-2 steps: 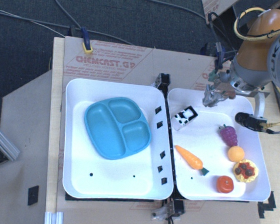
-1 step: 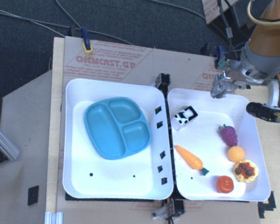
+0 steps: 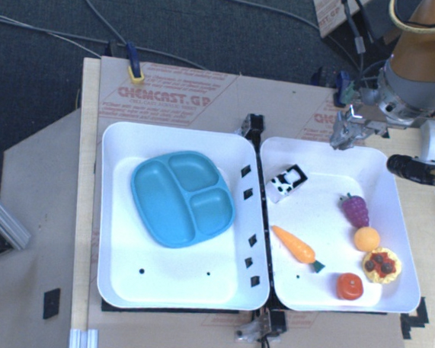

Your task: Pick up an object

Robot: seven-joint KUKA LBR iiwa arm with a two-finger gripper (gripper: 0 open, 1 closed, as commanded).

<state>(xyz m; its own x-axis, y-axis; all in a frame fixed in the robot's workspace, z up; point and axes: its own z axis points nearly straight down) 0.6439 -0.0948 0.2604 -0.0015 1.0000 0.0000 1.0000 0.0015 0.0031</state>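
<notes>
My gripper [image 3: 346, 137] hangs over the far rim of the right bin [image 3: 309, 297], near its back edge, with nothing visible between its fingers. In that bin lie a black-and-white toy cow [image 3: 286, 180] at the back left, an orange carrot [image 3: 295, 245] in the middle, and a purple grape bunch [image 3: 356, 209] to the right. Below the grapes sit a small orange [image 3: 366, 239], a fruit tart [image 3: 381, 265] and a red tomato [image 3: 350, 286]. All of them are apart from the gripper.
The left bin [image 3: 116, 271] holds a blue divided plate [image 3: 182, 197]. A black clip [image 3: 253, 125] joins the bins at the back. Cardboard [image 3: 172, 92] lies under both bins. Cables trail across the dark floor behind.
</notes>
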